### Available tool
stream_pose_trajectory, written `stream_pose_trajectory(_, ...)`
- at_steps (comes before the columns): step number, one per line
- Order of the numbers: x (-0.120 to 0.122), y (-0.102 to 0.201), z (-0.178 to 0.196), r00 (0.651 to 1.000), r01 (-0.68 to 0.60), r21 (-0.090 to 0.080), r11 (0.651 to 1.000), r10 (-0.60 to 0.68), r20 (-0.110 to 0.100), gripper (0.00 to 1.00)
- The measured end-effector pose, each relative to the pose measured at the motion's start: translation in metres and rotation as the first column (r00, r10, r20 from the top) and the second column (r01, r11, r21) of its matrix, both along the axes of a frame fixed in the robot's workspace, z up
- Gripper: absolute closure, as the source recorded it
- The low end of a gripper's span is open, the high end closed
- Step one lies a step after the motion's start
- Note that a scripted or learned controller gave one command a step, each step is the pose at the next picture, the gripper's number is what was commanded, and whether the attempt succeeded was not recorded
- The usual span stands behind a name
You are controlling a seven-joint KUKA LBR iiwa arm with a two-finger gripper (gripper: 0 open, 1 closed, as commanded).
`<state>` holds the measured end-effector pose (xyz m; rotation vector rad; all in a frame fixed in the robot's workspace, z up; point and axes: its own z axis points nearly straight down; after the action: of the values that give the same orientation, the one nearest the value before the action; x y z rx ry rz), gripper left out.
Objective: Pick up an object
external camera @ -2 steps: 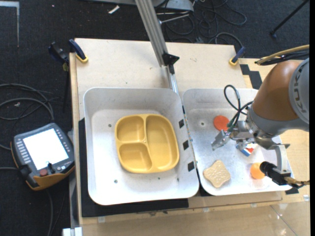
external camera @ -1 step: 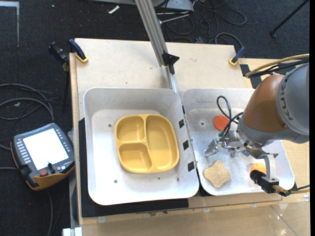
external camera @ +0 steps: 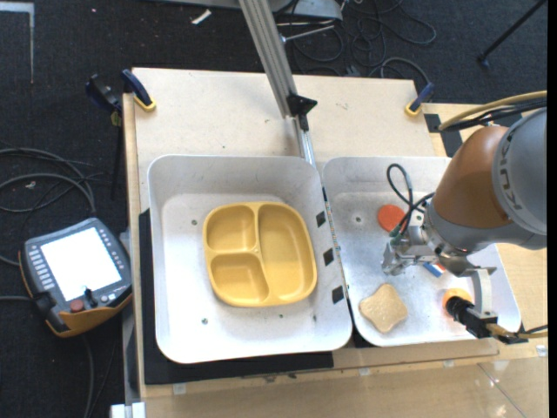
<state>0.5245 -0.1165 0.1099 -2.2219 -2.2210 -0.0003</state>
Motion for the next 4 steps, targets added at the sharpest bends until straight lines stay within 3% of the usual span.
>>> stream_pose_trajectory(2,0.014,0.012,0.109,1.0,-0.004,-0.002,1.0,0.004,0.006,1.0)
stream_pose_trajectory(4,0.022,0.012,0.178,1.0,-0.003,-0.001,1.0,0.003,0.004,1.0)
